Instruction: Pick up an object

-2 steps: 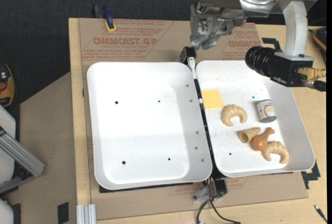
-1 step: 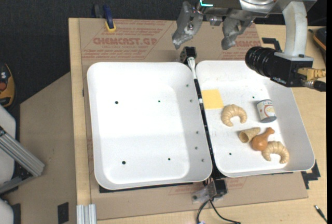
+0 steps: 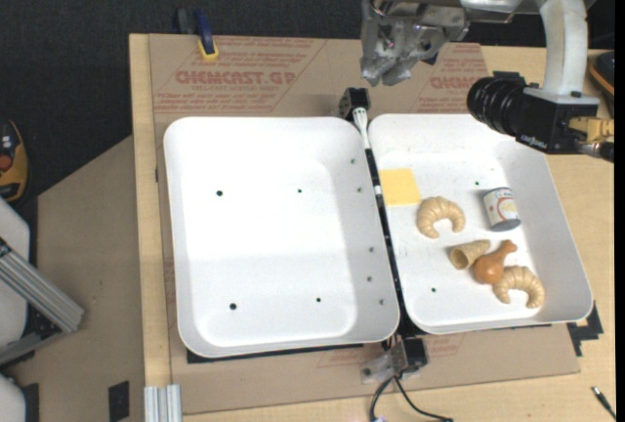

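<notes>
The right bin (image 3: 459,313) holds a yellow square slice (image 3: 399,187), a pale croissant (image 3: 439,216), a small grey and white can (image 3: 499,207), a cone-shaped piece (image 3: 467,255), an orange drumstick (image 3: 495,263) and a second croissant (image 3: 519,284). My gripper (image 3: 393,64) hangs high above the bench's far side, behind the seam between the two bins, well away from all of these. Nothing shows between its fingers.
The left bin (image 3: 195,244) lies beside the right one, with a black clip (image 3: 354,103) at the far end of their seam. A black camera body (image 3: 513,109) juts over the right bin's far corner. A blue and yellow clamp (image 3: 204,37) sits at the board's back left.
</notes>
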You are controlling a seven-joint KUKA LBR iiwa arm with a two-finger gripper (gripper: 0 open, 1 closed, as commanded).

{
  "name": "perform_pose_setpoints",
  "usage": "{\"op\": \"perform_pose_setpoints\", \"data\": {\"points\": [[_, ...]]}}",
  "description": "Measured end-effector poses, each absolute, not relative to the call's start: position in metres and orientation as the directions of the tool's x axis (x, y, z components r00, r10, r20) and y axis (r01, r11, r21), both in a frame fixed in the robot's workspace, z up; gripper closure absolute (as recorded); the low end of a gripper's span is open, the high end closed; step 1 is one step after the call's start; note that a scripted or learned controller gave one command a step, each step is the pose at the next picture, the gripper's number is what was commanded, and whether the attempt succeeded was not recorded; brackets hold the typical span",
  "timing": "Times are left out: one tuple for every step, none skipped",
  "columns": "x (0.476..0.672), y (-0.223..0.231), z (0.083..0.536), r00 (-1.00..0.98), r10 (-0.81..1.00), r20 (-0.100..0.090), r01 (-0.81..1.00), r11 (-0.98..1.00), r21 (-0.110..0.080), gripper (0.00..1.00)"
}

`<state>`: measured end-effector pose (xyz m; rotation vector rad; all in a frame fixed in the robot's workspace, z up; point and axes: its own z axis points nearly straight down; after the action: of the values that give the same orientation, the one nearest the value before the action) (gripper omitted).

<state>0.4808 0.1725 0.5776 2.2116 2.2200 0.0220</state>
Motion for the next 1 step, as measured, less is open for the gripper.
{"op": "perform_pose_setpoints", "data": {"points": [[0.4808, 0.1724, 0.5771, -0.004, 1.000, 0.004, 1.000, 0.004, 0.014, 0.00]]}}
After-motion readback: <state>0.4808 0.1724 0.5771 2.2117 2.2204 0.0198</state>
